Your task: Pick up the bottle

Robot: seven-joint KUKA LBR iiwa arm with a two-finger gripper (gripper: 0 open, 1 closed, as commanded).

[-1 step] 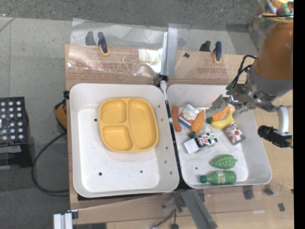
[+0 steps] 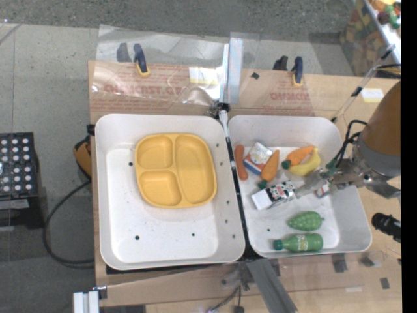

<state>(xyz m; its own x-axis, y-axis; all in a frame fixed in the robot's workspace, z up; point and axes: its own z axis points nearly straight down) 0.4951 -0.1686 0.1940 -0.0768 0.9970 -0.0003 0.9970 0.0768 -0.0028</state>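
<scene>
The green bottle point(image 2: 298, 243) lies on its side near the front wall of the right bin point(image 2: 352, 240), with its cap pointing left. My gripper point(image 2: 321, 188) hangs low over the right half of that bin, behind the bottle and slightly to its right, well apart from it. It is close to a small white printed carton point(image 2: 275, 193) and the banana point(image 2: 305, 167). A green bumpy fruit point(image 2: 305, 221) lies between the gripper and the bottle.
The right bin also holds a red sausage point(image 2: 241, 162), a white packet point(image 2: 260, 152) and two orange carrots point(image 2: 270, 165) point(image 2: 300, 154). A yellow divided plate point(image 2: 176, 170) sits in the left bin point(image 2: 117, 233). Blue clamps point(image 2: 139, 59) hold plastic sheeting at the back.
</scene>
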